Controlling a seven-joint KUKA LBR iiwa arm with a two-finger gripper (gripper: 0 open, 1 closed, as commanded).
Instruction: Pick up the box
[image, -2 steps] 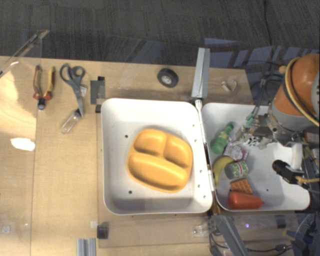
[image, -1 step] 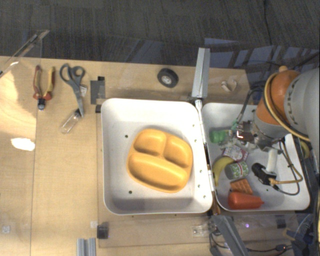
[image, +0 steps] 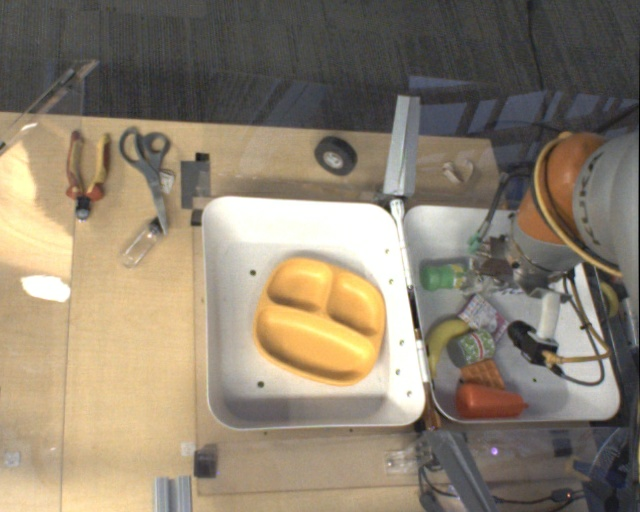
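A small orange-brown box (image: 484, 373) lies in the right bin (image: 590, 405), wedged between a green-labelled can (image: 472, 347) and a red-orange carrot-like thing (image: 490, 402). My gripper (image: 497, 268) hangs over the upper middle of the same bin, above and apart from the box. It sits just right of a green bottle (image: 441, 275). A pale patterned packet (image: 484, 314) lies right below the gripper. Nothing shows held in it.
A yellow banana (image: 442, 337) rests against the right bin's left wall. In the left bin (image: 230, 400) lies a large yellow bread-shaped thing (image: 320, 318). Scissors (image: 150, 165), pliers (image: 86, 170) and a tape roll (image: 336, 155) lie on the bench behind.
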